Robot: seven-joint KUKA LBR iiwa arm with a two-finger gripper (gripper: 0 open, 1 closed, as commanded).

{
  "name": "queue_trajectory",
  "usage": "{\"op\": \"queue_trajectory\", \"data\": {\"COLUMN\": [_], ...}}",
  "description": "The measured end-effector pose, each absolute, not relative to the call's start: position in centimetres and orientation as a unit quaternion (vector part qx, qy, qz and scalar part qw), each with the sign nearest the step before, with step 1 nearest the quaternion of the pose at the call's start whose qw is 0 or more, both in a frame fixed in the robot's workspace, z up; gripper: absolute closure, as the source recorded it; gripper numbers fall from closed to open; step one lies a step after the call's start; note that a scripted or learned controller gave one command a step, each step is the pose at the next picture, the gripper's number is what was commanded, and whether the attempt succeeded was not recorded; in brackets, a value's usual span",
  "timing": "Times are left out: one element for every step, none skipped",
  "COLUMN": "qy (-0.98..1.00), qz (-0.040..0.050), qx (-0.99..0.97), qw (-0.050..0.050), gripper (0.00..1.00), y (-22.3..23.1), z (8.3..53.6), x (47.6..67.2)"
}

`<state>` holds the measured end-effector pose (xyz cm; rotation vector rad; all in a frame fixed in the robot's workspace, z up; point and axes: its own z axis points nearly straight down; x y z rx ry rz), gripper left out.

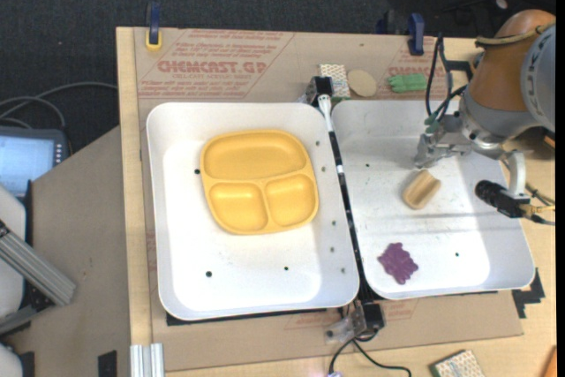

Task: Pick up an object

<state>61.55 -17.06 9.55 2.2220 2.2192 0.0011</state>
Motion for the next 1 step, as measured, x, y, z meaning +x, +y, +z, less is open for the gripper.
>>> {"op": "queue_trajectory", "data": {"qy": [0.707], "qz": [0.0001], "qx": [0.708], "qw": [0.000], "gripper": [0.00], "y": [-17.06], "z": [9.50], "x": [61.53]}}
